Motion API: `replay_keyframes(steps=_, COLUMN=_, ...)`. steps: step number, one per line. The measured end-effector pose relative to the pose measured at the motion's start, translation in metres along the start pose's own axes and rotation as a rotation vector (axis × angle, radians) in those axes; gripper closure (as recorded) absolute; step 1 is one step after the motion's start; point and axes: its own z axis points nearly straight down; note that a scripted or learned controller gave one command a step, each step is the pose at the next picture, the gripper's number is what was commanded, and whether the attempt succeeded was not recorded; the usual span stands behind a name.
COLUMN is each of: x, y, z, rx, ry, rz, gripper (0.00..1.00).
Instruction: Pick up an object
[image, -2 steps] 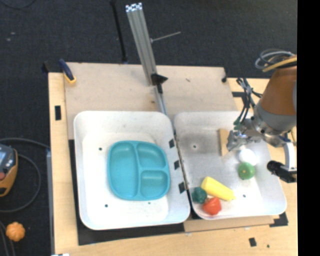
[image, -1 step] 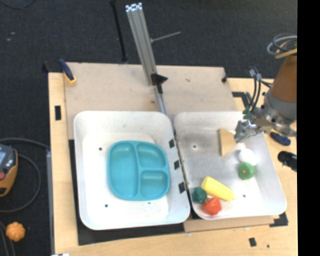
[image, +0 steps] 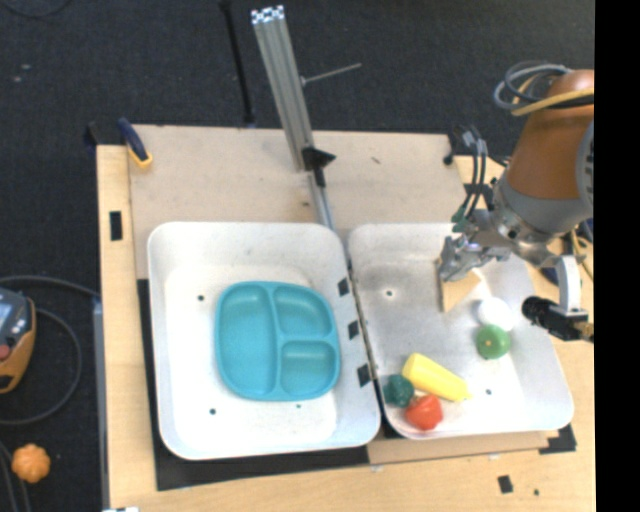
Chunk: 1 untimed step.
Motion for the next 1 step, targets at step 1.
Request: replay_keyframes(steps=1, x=0.0499, y=0.0114, z=-0.0014, rx=0.0, ry=0.001, rz=-0.001, gripper=1.0)
